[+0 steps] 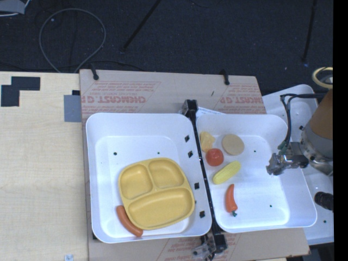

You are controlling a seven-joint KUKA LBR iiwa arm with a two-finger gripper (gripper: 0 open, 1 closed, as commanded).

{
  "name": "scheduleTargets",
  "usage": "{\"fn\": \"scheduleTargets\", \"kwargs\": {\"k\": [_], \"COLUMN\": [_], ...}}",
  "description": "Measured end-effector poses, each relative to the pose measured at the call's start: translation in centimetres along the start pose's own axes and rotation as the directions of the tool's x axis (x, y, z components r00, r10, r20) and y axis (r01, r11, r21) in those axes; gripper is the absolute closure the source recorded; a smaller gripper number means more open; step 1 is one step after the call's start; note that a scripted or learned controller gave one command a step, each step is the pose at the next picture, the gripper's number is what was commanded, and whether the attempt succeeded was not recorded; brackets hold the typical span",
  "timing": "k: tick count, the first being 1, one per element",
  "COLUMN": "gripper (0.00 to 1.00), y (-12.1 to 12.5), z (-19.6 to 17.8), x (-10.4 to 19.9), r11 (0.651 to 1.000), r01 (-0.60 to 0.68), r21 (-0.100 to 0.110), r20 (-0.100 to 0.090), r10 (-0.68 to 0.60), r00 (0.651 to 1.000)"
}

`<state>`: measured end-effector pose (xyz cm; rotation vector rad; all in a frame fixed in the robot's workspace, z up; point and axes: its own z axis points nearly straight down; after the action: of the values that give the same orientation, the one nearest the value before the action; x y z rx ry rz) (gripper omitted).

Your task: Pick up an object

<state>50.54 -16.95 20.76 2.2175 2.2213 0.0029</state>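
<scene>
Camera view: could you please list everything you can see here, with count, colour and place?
Bins: two, white, side by side on the bench.
Plate: one, yellow, three compartments, in the left bin.
Sausage: one, orange, left bin, at the plate's near-left edge.
Tomato: one, red, right bin, left part.
Disc: one, tan, round, right bin, just right of and above the tomato.
Yellow piece: one, pale yellow, right bin beside the divider; too blurred to identify.
Corn: one, yellow, right bin, below the tomato.
Chilli: one, red-orange, right bin, below the corn.
Cardboard: one sheet, brown, under the bins.
Gripper: one, grey, over the right bin's right side, apart from the items.
</scene>
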Motion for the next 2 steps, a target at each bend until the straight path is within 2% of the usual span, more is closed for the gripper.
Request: {"fn": "scheduleTargets", "kwargs": {"k": [1,2], "gripper": [1.0,1.0], "y": [0.1,0.5], "z": [-2.4,-1.2], "x": [-0.1,4.9], "r11": [1.0,1.0], "r01": [0.0,0.002], "r21": [0.003,0.006], "r20": [-0.001,-0.003], "r10": [0.0,-0.002], "r00": [1.0,1.0]}}
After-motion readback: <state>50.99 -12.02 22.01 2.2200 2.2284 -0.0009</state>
